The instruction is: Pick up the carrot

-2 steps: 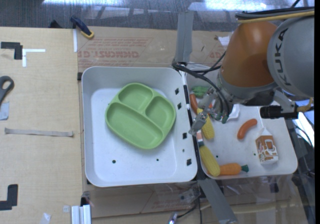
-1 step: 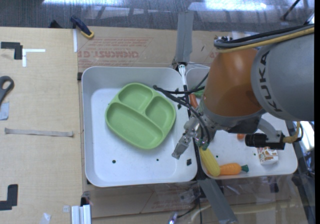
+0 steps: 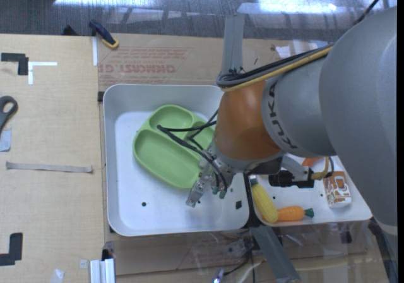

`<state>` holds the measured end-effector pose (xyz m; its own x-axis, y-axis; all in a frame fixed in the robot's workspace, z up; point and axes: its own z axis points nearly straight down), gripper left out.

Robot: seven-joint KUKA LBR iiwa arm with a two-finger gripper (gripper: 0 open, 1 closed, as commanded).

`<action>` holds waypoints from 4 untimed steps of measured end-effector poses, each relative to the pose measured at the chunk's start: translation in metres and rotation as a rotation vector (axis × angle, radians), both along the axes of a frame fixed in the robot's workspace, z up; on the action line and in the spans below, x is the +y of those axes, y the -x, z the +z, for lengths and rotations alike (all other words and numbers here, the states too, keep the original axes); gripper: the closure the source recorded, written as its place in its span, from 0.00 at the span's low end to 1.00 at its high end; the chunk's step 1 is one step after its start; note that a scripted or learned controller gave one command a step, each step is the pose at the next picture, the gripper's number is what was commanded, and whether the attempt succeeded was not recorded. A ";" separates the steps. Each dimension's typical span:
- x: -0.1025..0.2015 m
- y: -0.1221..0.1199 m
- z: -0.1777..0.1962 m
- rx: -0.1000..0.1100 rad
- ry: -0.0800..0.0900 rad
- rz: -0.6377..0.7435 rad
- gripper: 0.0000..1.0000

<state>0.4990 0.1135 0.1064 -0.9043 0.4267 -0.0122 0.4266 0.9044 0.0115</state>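
So I've got the gripper low-centre over the left bin by the green divided plate; finger state's unclear. "KUKA" reads on the arm. The carrot lies lower right, beside the corn cob.

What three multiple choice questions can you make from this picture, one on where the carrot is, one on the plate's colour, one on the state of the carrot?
1. Where does the carrot lie?
A. in the right bin
B. on the green plate
C. on the floor

2. What colour is the divided plate in the left bin?
A. red
B. light green
C. black

3. How is the carrot now?
A. raised above the bench
B. resting in its bin, apart from the gripper
C. standing upright on the plate

Answers: 1 A, it lies beside the corn cob in the right bin. 2 B, the plate is plainly light green. 3 B, the gripper is over the left bin, by the plate's edge.
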 end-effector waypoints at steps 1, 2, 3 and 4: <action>0.001 0.000 0.005 0.000 0.000 0.001 1.00; 0.083 -0.011 0.050 0.016 0.007 0.213 1.00; 0.063 -0.015 -0.009 0.009 0.010 0.667 1.00; 0.085 0.008 -0.009 -0.007 0.012 0.562 1.00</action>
